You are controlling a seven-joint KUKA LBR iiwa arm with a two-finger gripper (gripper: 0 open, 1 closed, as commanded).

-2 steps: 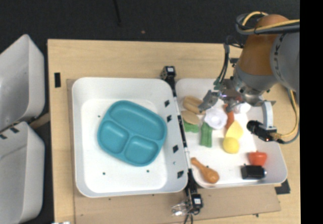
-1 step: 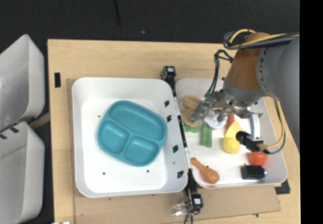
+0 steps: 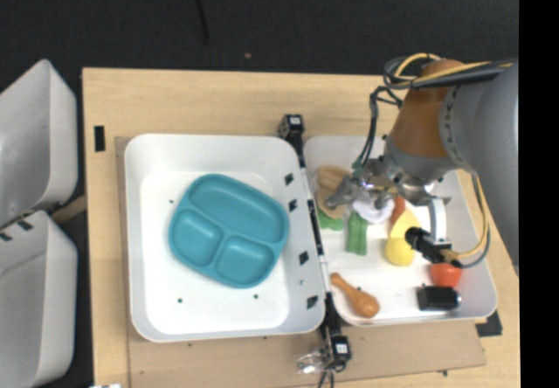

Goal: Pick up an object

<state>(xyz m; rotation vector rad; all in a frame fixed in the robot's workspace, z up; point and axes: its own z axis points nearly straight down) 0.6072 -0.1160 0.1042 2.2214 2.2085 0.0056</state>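
Observation:
My gripper [image 3: 362, 194] is low in the right bin [image 3: 397, 312], over the cluster at its left side. Just to its left lies a tan wooden piece [image 3: 329, 178]. Below it are a small green piece [image 3: 330, 220] and an upright green block [image 3: 356, 234], with a white item [image 3: 377, 213] right under the wrist. A yellow object [image 3: 399, 243] lies to the lower right, with a thin red-orange piece [image 3: 398, 206] beside it. An orange-brown drumstick shape [image 3: 355, 293] rests near the bin's front-left corner. The arm hides whatever sits directly under the gripper.
A red object [image 3: 445, 273] and a black block [image 3: 437, 296] sit at the right bin's front right. The left bin [image 3: 148, 308] holds a blue divided plate [image 3: 229, 230]. The ridge between the bins [image 3: 307, 229] runs close to the gripper's left.

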